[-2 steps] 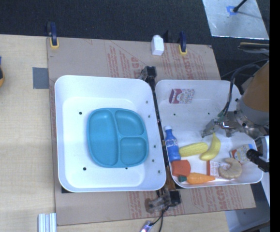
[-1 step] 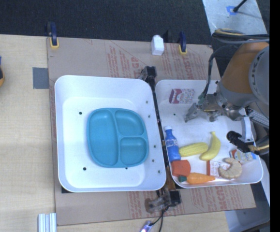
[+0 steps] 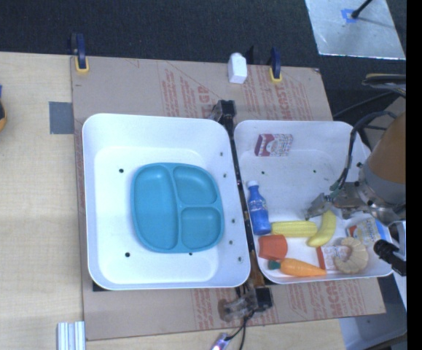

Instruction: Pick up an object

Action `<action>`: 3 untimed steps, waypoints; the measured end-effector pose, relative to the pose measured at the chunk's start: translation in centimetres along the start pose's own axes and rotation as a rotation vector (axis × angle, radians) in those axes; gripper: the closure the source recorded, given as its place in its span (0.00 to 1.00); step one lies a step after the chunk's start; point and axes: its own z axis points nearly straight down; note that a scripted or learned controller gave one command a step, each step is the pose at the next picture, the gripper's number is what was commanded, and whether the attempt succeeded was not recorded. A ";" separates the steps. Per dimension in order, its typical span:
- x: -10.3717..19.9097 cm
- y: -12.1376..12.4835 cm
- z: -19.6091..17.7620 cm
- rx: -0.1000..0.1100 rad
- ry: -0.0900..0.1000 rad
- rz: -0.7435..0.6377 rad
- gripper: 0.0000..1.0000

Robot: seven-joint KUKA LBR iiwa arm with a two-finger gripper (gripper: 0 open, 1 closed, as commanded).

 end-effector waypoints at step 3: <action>11.8 5.6 -11.3 -0.002 0.000 -0.003 1.00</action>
